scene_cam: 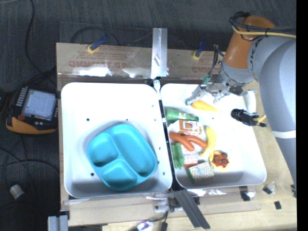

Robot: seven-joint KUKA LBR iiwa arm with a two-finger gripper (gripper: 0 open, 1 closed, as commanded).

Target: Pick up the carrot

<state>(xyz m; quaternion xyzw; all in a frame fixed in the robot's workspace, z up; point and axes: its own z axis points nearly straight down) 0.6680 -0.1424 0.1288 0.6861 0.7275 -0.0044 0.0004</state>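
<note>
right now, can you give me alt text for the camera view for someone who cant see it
The arm's gripper hovers over a yellow item at the back of the right bin, away from the orange carrot among toy foods near the divider. The left bin holds a blue divided plate.

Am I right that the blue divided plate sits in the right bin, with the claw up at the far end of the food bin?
Not quite. The blue divided plate sits in the left bin, as the camera view shows. The rest holds: the claw is at the far end of the right bin, where the food lies.
</note>
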